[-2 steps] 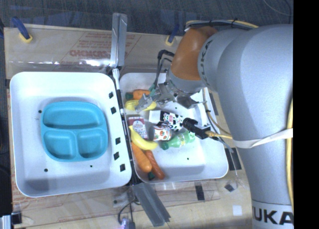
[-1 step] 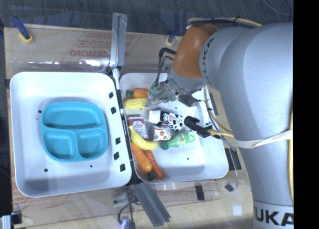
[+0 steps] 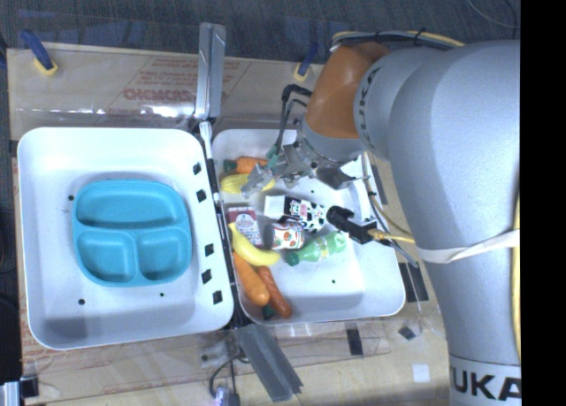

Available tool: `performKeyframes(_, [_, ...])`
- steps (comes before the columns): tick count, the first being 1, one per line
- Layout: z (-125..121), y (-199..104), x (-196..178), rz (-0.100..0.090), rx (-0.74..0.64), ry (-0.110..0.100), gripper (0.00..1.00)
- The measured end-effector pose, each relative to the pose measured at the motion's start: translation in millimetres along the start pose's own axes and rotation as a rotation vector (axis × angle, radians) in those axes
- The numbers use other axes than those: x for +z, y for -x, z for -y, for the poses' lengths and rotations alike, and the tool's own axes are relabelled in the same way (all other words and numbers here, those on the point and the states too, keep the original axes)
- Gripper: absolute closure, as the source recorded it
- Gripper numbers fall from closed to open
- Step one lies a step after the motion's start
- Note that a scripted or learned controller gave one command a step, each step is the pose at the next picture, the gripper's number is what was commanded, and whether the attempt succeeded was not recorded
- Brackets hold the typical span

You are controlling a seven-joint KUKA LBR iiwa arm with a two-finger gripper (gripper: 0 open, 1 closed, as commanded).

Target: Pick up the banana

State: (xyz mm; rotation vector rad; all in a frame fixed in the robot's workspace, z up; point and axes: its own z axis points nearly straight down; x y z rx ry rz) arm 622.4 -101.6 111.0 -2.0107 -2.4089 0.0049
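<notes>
The banana [image 3: 249,250] is yellow and curved, lying in the right bin [image 3: 354,294] near its left wall, just below a dark red packet [image 3: 244,222]. My gripper [image 3: 263,178] hangs low over the back left part of that bin, above and beyond the banana and apart from it. It is close to a yellow fruit [image 3: 233,185] and an orange item [image 3: 248,165]. The grey arm and its orange band cover the bin's back right part.
Around the banana lie two carrots [image 3: 263,291], a small red-and-white can [image 3: 286,236], a black-and-white patterned box [image 3: 306,212] and a green item [image 3: 316,248]. The left bin [image 3: 53,307] holds a blue compartment tray [image 3: 133,232].
</notes>
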Motion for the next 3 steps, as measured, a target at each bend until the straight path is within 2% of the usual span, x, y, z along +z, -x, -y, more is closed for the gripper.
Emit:
performKeyframes(1, [-27, 16, 21, -0.001, 0.233, -0.002, 0.00])
performKeyframes(2, [-25, 14, 13, -0.003, 0.226, -0.013, 1.00])
performKeyframes(3, [-44, -50, -81, 0.000, 0.258, 0.003, 1.00])
